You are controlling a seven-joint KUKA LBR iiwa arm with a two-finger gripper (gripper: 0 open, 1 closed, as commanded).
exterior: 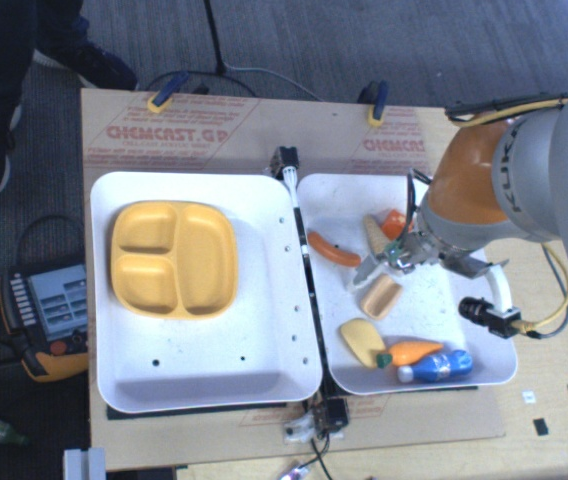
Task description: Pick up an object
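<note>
In the right bin (494,368), nearest the camera, lie a blue bottle (436,367), a carrot (413,350) and a yellow piece (362,341); my gripper (392,259) hangs just above the tan block (381,295), fingers spread and holding nothing; farther left sits the yellow tray (174,258)

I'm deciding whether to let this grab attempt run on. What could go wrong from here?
1. The pincer sits among close-packed toys: a tan bun just below it and an orange piece above, so it may nudge or catch the wrong one.
2. The sausage lies near the right bin's inner wall; a push might wedge it there.
3. The black cable hangs beside the wrist and might snag.
</note>
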